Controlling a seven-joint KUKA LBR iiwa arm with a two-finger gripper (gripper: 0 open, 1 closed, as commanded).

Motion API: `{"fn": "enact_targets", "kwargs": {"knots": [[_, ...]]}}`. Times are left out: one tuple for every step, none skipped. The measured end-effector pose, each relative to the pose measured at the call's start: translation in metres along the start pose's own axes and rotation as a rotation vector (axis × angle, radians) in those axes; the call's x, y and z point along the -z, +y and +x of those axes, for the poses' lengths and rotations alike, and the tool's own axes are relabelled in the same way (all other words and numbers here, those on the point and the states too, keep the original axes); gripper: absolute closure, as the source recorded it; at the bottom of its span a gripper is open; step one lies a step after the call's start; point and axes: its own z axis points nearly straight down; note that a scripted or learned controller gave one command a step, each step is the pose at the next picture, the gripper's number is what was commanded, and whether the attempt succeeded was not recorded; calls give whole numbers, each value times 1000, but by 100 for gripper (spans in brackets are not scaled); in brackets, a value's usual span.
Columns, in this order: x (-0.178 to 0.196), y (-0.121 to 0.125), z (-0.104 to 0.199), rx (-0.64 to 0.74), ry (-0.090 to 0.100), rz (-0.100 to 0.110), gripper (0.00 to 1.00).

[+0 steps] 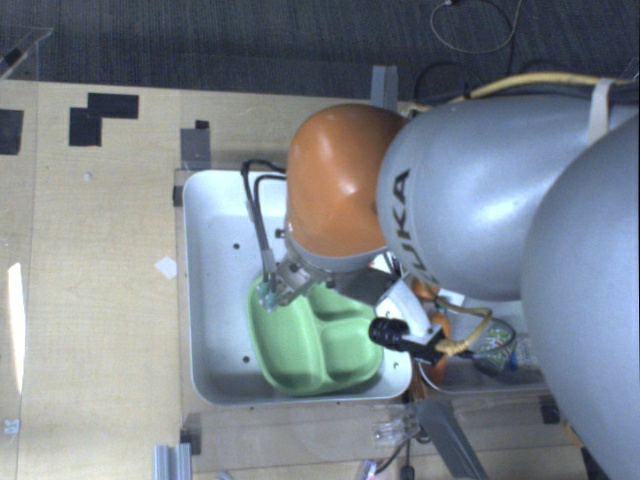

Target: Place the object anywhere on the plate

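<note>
**Asker:** End effector (275, 286): where is it sitting, and is it gripping anything?

**Describer:** It is hanging low over the back corner of a green plate (315, 343), tucked under the arm's orange band (335, 178). The band is hiding most of it, so I cannot tell whether it is apart, together or clamped on something.

**Asker:** Where is the plate lying?

**Describer:** The plate, moulded into compartments, is resting flat in the near part of a white bin (215, 268), close to the bin's front wall. Just beside it, a black plug (392, 333) on a yellowish lead is sticking out from the wrist.

**Asker:** And the object?

**Describer:** I cannot tell which thing it is. A few small mixed items (495, 346) are lying in the second bin (500, 376), mostly covered by the grey arm (500, 198).

**Asker:** What is lying farther back?

**Describer:** Both bins are sitting on a pale wooden surface (90, 318). Black tape marks (100, 116) are showing near its far edge. Beyond that, a thin cable (480, 18) is looping across dark carpet (200, 18).
</note>
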Motion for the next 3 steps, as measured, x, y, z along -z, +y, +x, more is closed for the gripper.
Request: {"fn": "enact_targets", "kwargs": {"knots": [[58,7,9,-174,-1,-1,100],[27,4,5,-130,0,1,100],[12,7,9,-86,0,1,100]]}}
